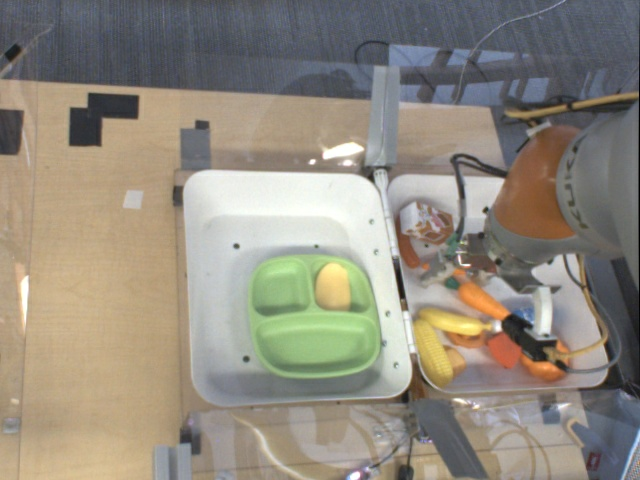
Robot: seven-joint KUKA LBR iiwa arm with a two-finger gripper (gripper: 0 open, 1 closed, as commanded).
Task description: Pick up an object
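Note:
The right bin [570,383] holds several toy foods. An orange carrot [481,299] lies slanted at its middle, with a yellow banana [453,321] and a corn cob [430,352] in front of it. A red block [500,350] and an orange piece [545,370] sit at the front right. A white and brown packet [428,223] lies at the back left. My gripper [452,261] hangs low over the bin's left half, between the packet and the carrot's upper end. The view does not show anything between the fingers.
The left bin [220,268] bears a green divided tray [312,340] with a yellow-orange egg-shaped thing [333,287] in its back right compartment. A metal divider [381,133] runs between the bins. The arm's orange band [535,193] covers the right bin's back right.

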